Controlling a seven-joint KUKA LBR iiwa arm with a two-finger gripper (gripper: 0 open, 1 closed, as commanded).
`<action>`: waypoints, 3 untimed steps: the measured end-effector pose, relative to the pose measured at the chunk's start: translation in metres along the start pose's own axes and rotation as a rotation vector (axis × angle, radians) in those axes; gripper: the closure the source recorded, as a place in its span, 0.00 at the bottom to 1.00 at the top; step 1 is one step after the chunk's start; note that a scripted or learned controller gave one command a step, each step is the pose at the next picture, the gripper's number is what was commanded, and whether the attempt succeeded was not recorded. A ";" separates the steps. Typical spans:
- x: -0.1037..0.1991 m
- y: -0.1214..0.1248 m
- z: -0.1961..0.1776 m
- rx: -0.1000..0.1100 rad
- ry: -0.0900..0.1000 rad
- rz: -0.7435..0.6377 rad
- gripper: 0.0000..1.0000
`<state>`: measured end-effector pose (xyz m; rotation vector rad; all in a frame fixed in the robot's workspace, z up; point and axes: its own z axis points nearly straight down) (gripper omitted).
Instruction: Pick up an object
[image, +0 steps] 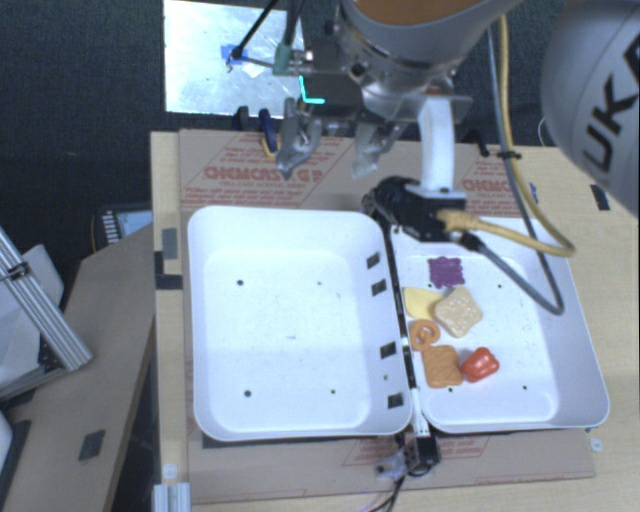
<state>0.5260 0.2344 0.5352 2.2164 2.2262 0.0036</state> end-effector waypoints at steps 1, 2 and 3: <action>0.000 0.000 -0.012 -0.002 0.002 -0.003 1.00; 0.001 0.000 -0.011 -0.001 0.001 -0.004 0.00; 0.001 0.000 -0.023 -0.004 0.003 -0.008 1.00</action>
